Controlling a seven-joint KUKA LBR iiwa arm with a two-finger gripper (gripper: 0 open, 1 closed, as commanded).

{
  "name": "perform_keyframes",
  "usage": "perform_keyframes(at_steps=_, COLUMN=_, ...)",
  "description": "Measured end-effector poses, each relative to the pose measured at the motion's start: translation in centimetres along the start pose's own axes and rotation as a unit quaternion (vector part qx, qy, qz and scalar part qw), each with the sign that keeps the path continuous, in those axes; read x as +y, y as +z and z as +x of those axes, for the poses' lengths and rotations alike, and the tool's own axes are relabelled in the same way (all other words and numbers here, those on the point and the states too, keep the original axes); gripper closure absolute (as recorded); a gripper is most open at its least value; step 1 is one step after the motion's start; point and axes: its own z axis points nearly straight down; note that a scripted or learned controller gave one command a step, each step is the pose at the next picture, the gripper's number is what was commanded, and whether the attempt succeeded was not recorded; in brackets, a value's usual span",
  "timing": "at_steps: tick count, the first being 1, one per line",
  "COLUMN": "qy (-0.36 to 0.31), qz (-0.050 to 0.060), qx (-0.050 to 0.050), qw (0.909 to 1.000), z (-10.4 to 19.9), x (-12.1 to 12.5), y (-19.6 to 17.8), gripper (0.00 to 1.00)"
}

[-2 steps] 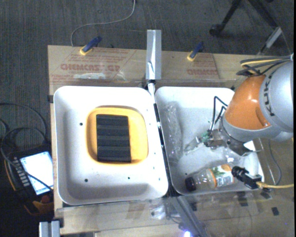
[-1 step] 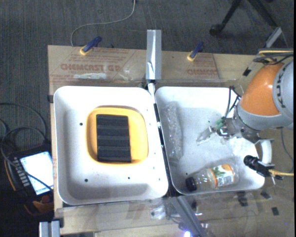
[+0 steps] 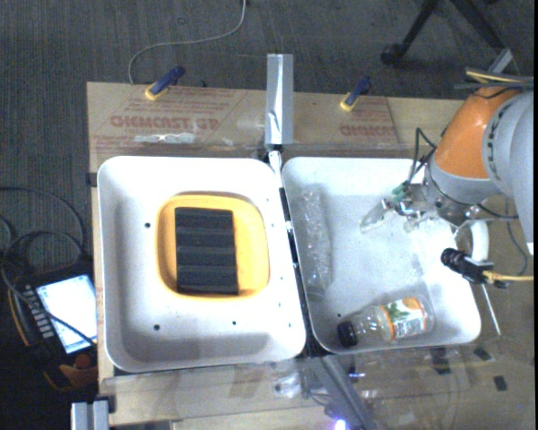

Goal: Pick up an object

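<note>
My gripper [image 3: 390, 211] hangs over the upper right part of the right bin [image 3: 368, 280], pointing left, with nothing visibly held in it. A clear plastic bottle [image 3: 387, 321] with a black cap and an orange label lies on its side at the bin's front edge, well below the gripper. Along the bin's left wall lies a clear, crinkled plastic piece [image 3: 312, 231]. In the left bin [image 3: 130, 267] a yellow dish holding a ribbed black block [image 3: 206, 249] lies flat in the middle.
A metal post [image 3: 278, 97] stands at the back between the two bins. Two blue-and-yellow clamps [image 3: 164, 81] hold the board behind them. The bare floor of the right bin stretches between the gripper and the bottle.
</note>
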Motion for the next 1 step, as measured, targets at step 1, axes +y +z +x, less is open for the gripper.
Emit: perform_keyframes(at_steps=1, qy=0.07, qz=0.007, qx=-0.003, qw=0.9975, z=0.41, x=-7.53, y=-16.25, gripper=0.0)
